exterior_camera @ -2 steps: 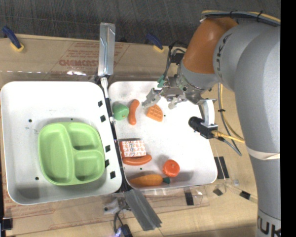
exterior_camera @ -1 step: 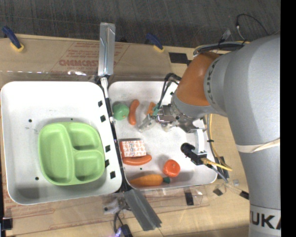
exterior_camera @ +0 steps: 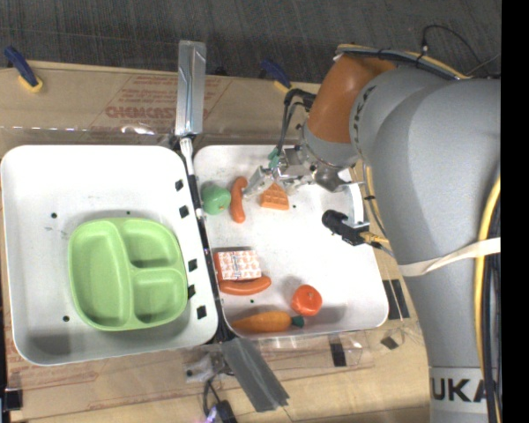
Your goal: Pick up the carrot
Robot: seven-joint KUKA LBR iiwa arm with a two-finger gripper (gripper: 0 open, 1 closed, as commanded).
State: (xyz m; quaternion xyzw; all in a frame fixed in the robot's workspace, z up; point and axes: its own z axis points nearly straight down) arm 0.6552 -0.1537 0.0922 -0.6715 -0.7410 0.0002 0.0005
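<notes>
Right white bin (exterior_camera: 353, 271): long orange carrot (exterior_camera: 263, 322), green-tipped, along near wall; fingers' (exterior_camera: 266, 176) state unclear.

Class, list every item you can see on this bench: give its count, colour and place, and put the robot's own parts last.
Bins: 2, white, side by side.
Divided plate: 1, green, left bin.
Carrot: 1, orange, right bin, near edge.
Tomato-like toy: 1, orange-red, beside carrot.
Sausage: 1, red-orange, right bin.
Small box: 1, patterned, just above that sausage in the picture.
Round toy: 1, green, right bin's far left.
Second sausage: 1, orange, beside it.
Wedge: 1, orange, under hand.
Clamps: 2, blue, far edge.
Arm: 1, grey, orange band.
Hand: 1, metal, above wedge.
</notes>
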